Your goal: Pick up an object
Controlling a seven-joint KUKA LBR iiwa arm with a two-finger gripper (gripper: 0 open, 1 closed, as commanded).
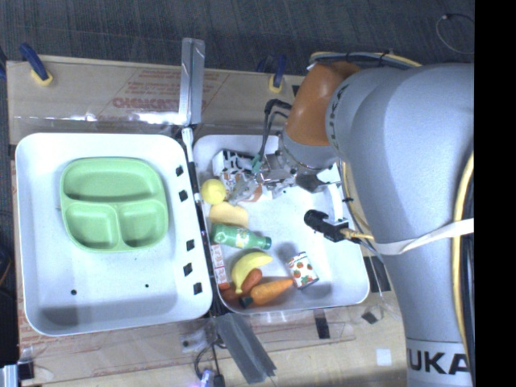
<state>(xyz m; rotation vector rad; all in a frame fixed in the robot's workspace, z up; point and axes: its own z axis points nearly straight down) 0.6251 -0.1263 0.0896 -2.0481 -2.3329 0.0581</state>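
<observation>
The things to pick from lie in the right bin, most of them along its left wall. At the far left corner is a black-and-white printed packet, and the hand is low in the bin just to the right of it, close against its edge. Whether the hand is wide or narrow cannot be told, and nothing can be seen held in it.

Just nearer than the packet is a lemon, and touching its near side is a pale yellow fruit. Next comes a green bottle lying on its side with its cap pointing right. Nearer still is a banana, with a small red piece against it and a carrot lying across the near edge, its tip to the right. A small carton with red spots stands tilted to the right of the banana, apart from the row.

The grey arm comes in from the right, over the right bin's far corner, with its orange band above the hand.

The left bin holds a green divided tray, with one long compartment on its far side and two smaller ones on its near side. Both bins rest side by side on the brown surface, which has a blue clamp at its far left corner.
</observation>
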